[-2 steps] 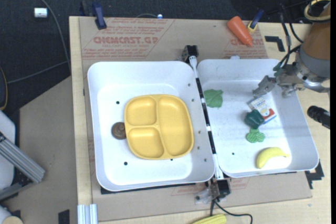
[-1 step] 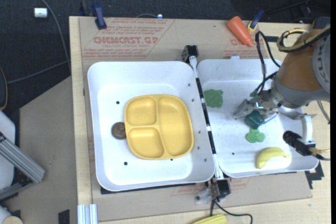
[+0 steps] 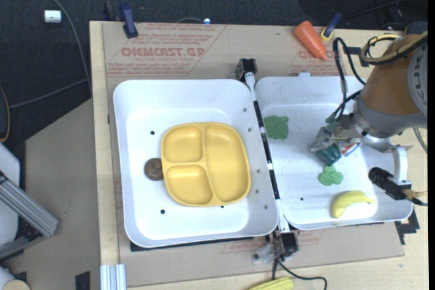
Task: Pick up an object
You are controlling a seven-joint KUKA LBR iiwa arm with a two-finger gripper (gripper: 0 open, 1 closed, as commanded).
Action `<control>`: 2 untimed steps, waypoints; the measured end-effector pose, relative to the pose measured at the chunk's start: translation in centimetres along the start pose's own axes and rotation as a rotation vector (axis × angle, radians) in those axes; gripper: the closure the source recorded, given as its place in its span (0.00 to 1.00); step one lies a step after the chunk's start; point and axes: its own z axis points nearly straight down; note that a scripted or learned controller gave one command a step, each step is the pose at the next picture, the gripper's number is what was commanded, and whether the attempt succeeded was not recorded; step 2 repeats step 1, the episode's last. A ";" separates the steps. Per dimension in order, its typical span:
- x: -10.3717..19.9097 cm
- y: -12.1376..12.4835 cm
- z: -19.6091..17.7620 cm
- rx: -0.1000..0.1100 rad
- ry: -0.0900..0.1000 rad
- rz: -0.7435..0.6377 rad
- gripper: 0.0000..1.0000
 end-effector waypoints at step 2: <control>9.3 1.5 -8.0 0.003 0.004 -0.003 1.00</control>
